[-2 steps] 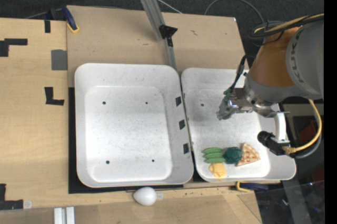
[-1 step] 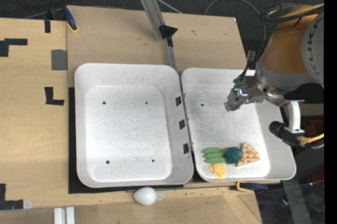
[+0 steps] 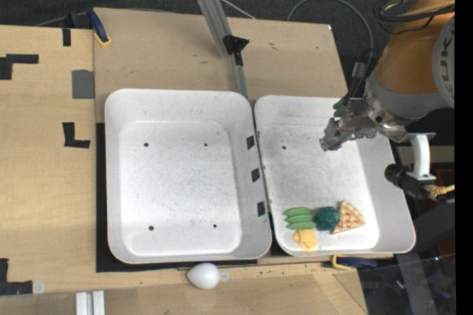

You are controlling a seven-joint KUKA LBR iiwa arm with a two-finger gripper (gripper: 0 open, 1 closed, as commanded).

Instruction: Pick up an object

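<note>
The pizza slice toy [image 3: 349, 218] lay at the near end of the right bin [image 3: 295, 121] touching a dark green toy [image 3: 326, 217], tip pointing up-left, so I figured the gripper [image 3: 332, 137], hovering well back with nothing held, should come down across that diagonal.

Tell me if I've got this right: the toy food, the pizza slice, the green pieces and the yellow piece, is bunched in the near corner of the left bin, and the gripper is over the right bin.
Not quite. The camera view shows the pizza slice, green pieces and yellow piece bunched in the near corner of the right bin, not the left bin. The gripper is over the right bin, as you said.
</note>
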